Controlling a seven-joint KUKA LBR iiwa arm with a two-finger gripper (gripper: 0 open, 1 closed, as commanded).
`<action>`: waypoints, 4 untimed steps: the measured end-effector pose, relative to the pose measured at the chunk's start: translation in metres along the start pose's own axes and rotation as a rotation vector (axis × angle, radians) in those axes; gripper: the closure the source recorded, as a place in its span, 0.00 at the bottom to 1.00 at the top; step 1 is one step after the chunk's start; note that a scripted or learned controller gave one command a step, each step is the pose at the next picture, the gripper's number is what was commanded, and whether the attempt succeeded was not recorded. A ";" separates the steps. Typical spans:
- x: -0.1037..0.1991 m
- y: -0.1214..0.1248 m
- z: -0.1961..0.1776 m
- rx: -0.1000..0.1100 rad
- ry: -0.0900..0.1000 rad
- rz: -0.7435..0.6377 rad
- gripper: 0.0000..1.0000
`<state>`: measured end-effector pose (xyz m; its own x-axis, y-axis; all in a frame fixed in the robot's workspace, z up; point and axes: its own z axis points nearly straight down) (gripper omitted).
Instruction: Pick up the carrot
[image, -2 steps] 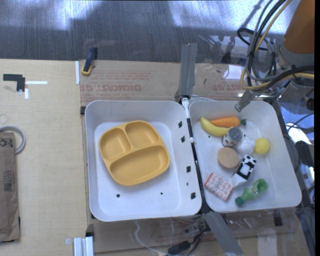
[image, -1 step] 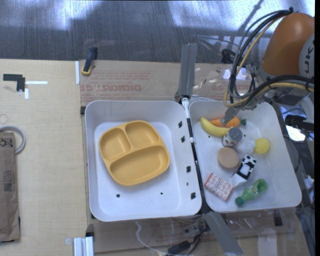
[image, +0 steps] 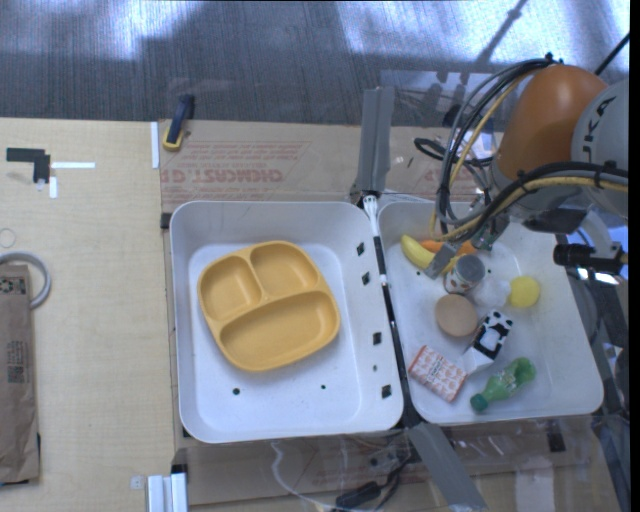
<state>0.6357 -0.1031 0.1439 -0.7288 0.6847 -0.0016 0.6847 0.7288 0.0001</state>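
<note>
The gripper (image: 462, 258) hangs over the right bin's (image: 560, 405) far left corner; I can't tell its grip. The carrot (image: 433, 245) touches a banana (image: 418, 251), which could get snagged instead.

Yellow divided plate (image: 268, 303), green bottle (image: 503, 384), black-and-white cow (image: 490, 335), orange carrot (image: 432, 246)

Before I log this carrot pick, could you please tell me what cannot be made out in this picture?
- Gripper: its fingers are masked by the wrist and cables, so their state is unclear.
- Carrot: an orange sliver shows beside the banana; the rest lies under the gripper.
- Grasp: whether the carrot is held cannot be told.
- Arm: cut off by the right edge.
</note>
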 end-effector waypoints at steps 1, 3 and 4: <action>-0.018 0.000 -0.039 -0.002 -0.004 -0.114 0.00; -0.035 -0.016 0.002 -0.002 -0.005 -0.542 0.00; -0.017 0.007 0.013 -0.003 -0.004 -0.885 0.00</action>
<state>0.6531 -0.1098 0.1308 -0.9915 -0.1301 -0.0057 -0.1301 0.9915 -0.0006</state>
